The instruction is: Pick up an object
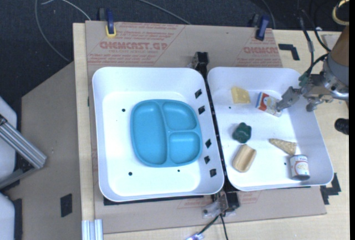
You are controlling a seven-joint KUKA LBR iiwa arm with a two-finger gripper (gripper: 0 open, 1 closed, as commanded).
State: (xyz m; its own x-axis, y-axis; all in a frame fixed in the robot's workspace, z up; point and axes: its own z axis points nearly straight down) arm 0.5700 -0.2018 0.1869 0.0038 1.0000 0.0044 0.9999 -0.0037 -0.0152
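- Camera view: the gripper (300, 99) is hovering at the right edge of the frame, over the right bin (316, 139); I cannot tell how it is set.
- Its tip is sitting just right of a small red-and-white packet (267, 102), seemingly touching it.
- Lying further out are a yellow wedge (240, 95), a green lump (242, 133), a tan roll (243, 157), a tan triangle (284, 146) and a small can (300, 167).
- A blue plate (165, 132) is resting in the left bin (111, 122).

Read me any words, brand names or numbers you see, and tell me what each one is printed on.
"CHEMCAST GP": red print on the brown board behind the left bin.
Same red print, behind the right bin: blurred.
Small can label: too small.
Red and blue packet: unreadable.
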